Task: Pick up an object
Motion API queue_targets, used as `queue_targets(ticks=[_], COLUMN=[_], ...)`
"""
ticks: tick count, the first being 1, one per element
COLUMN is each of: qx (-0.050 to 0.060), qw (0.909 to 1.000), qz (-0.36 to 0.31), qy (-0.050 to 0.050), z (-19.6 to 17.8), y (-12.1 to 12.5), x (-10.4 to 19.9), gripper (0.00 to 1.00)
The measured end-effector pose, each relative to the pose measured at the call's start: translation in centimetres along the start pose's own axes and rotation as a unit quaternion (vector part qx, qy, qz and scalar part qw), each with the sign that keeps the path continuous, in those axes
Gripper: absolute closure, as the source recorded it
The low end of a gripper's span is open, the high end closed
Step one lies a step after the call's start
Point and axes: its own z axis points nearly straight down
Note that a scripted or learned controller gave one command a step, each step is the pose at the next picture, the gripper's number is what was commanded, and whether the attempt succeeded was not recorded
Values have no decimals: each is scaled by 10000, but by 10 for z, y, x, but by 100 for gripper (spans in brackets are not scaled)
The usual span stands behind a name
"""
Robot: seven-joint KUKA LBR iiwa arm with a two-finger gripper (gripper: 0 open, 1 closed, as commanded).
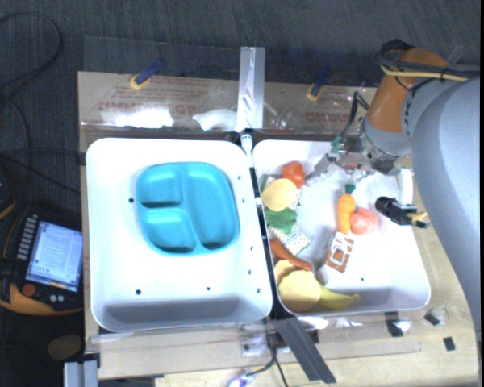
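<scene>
The right bin (387, 285) holds a heap of toy food. A red tomato (293, 171) and a yellow round fruit (279, 193) lie at its upper left, with a green piece (281, 218) below them. In the middle are a carrot (346, 210), a pink ball (365, 222) and a small orange-and-white box (340, 251). A yellow pear-like piece (298, 287) and a banana (335, 299) rest by the front wall. My gripper (335, 156) hangs low at the bin's far edge, just right of the tomato and above the carrot, with nothing seen in it.
The left bin (117, 289) holds a blue divided plate (185, 206). The grey arm (452, 176) covers the right bin's right side. A wall divides the two bins (254, 216). Clamps and plastic sheeting sit behind the bins.
</scene>
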Motion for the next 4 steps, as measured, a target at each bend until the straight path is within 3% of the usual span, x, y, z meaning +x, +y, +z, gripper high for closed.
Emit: queue_targets(ticks=[1, 2, 3, 4], qx=[-46, -34, 34, 34], qw=[9957, 9956, 9831, 9889], qz=[-926, -931, -1832, -1484], qy=[37, 4, 25, 30], z=[-4, -12, -90, -129], y=[-39, -40, -115, -83], x=[-37, -38, -46, -10], gripper=[0, 100, 100, 100])
